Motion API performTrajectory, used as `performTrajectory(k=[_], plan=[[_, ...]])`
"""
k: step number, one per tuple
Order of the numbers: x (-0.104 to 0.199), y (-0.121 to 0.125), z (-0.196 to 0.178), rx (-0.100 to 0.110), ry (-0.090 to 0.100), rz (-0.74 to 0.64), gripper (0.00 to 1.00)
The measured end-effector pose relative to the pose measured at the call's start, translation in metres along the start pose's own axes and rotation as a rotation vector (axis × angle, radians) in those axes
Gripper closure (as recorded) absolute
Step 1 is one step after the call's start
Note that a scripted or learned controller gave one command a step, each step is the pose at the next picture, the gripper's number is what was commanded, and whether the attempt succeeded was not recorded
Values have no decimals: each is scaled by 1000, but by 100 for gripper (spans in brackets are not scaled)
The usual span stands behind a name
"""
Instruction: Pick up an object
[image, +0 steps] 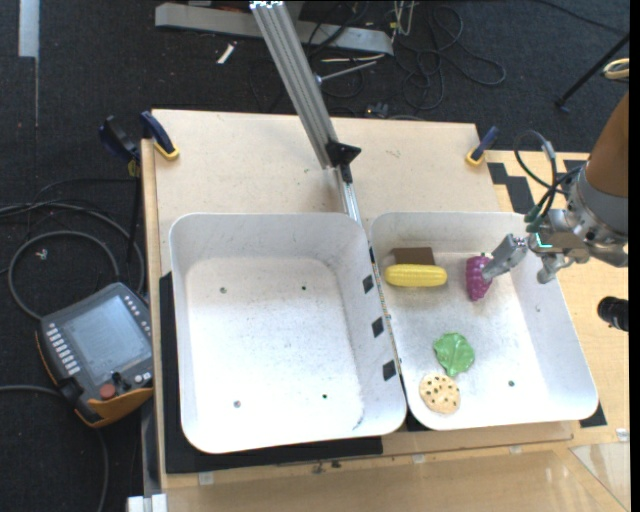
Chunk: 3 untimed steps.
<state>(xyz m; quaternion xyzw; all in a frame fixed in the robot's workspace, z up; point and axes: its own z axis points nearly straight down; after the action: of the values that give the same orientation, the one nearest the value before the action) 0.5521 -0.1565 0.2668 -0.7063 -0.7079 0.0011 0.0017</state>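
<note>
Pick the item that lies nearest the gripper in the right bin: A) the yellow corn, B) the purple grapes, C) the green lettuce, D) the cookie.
B: the purple grapes sit right beside the gripper near the bin's upper right, closer than the other items.

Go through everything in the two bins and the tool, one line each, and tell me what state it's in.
Corn cob: lying on its side in the right bin, against the brown block.
Brown block: lying flat behind the corn.
Purple grapes: resting on the bin floor, next to the tool.
Lettuce leaf: lying flat.
Cookie: lying flat, near the front rim.
Tool: low over the right bin, holding nothing visible.
</note>
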Motion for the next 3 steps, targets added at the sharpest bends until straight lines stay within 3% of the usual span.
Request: performTrajectory(k=[1,3], plan=[[0,1,-2,-4,-1,1,0],[15,-6,96,2,0,3,0]])
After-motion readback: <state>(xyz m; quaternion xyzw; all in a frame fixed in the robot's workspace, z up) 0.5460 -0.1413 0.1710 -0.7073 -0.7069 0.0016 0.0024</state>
